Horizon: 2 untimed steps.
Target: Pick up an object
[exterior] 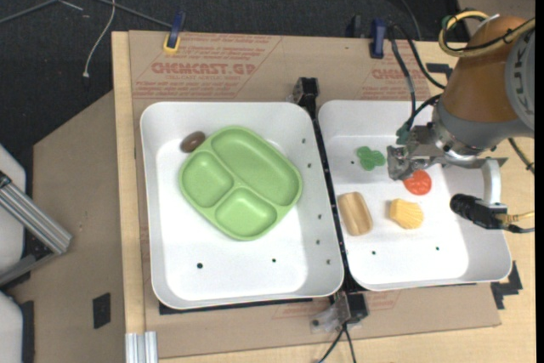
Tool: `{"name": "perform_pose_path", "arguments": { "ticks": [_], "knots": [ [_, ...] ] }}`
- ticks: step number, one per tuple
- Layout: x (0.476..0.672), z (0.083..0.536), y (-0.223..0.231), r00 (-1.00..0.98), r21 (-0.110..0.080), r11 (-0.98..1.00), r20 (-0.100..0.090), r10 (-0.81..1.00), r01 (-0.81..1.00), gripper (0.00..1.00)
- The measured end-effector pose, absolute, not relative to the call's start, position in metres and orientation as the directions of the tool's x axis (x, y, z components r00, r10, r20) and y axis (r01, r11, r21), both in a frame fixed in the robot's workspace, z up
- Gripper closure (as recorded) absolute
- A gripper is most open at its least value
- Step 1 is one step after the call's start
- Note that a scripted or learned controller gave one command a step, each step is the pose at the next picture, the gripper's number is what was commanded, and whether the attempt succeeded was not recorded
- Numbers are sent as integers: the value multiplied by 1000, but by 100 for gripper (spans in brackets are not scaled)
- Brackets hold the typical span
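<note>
On the desk (pixel 127 183) we see two white bins side by side. The left bin (pixel 170 251) holds a green divided plate (pixel 240 182) near its middle, with a small brown object (pixel 194 142) just beside the plate's far left edge. The right bin (pixel 442 263) holds a tan bread-like piece (pixel 354 212) near its left wall, a small green item (pixel 369 157) farther back, a yellow piece (pixel 407 213), and a red object (pixel 417 182). The gripper (pixel 406 163) sits low over the right bin, right at the red object's far edge. We judge the pick not yet done: nothing is lifted, and every item lies on a bin floor. We cannot tell the gripper's state.
</note>
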<state>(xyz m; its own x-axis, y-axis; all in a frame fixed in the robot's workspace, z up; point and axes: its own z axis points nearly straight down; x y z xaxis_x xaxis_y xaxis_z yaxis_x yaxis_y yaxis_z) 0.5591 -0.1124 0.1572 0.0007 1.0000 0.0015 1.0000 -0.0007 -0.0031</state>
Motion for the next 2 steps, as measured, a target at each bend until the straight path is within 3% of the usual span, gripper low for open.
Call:
{"name": "perform_pose_path", "arguments": {
  "ticks": [1, 2],
  "knots": [
    [562, 101, -103, 0, -7, 0, 3, 1000, 1000, 0],
    [564, 115, -104, 2, 0, -2, 2, 1000, 1000, 100]
  ]
}}
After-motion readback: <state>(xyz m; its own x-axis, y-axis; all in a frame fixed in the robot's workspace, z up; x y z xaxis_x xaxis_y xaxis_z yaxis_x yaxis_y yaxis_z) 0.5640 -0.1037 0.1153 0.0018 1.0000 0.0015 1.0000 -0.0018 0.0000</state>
